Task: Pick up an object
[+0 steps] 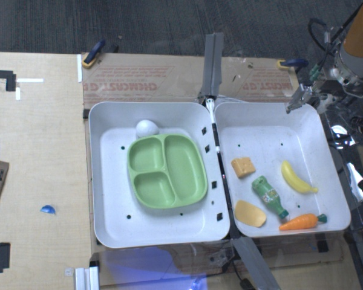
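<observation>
Approach stage, by judgement: gripper [302, 95] sits at the far rim of the right bin [302, 132], its opening impossible to tell, nothing seen in it. Candidate objects lie below: banana [298, 179], green bottle [269, 197], carrot [302, 222], cheese cube [243, 167]. Next move calls for descent onto one; closely packed neighbours may interfere. Left bin [109, 180] holds a green divided plate [167, 170].

Colours in the two white bins

The left bin [109, 180] is white and holds a light green plate [167, 170] with three parts and a white ball [147, 127]. The right bin [260, 132] is white too. In it are a yellow banana [298, 178], a green bottle [269, 197], an orange carrot [299, 222] with a green tip, an orange-yellow cheese block [243, 167] and a flat yellow-orange piece [250, 214].
</observation>
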{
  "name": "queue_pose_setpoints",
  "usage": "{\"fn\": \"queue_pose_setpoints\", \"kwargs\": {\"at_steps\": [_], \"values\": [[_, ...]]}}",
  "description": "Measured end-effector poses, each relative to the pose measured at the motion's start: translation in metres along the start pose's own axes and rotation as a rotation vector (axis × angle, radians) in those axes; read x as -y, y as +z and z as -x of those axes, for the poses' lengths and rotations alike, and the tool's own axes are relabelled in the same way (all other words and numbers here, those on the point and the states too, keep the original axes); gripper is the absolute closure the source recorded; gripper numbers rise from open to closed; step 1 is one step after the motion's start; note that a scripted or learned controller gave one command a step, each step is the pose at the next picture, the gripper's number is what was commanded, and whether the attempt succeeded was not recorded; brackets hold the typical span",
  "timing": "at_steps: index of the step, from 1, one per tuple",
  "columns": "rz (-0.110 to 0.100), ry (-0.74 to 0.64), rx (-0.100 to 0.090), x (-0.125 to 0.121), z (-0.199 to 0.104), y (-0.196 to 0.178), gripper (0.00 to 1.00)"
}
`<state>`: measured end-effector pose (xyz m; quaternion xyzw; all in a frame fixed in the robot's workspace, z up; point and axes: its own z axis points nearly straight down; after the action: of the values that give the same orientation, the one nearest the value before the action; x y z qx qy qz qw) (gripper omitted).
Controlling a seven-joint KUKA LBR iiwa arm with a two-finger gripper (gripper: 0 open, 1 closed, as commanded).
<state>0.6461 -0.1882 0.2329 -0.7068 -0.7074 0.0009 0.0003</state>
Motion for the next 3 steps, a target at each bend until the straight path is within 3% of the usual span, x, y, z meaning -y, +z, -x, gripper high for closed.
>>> {"fn": "queue_pose_setpoints", "kwargs": {"at_steps": [1, 2, 3], "values": [[-0.001, -0.077, -0.001, 0.0796, 0.0029, 0.0907, 0.00], [0.000, -0.074, 0.000, 0.0793, 0.0039, 0.0818, 1.00], [0.000, -0.074, 0.000, 0.0793, 0.0039, 0.0818, 0.00]]}}
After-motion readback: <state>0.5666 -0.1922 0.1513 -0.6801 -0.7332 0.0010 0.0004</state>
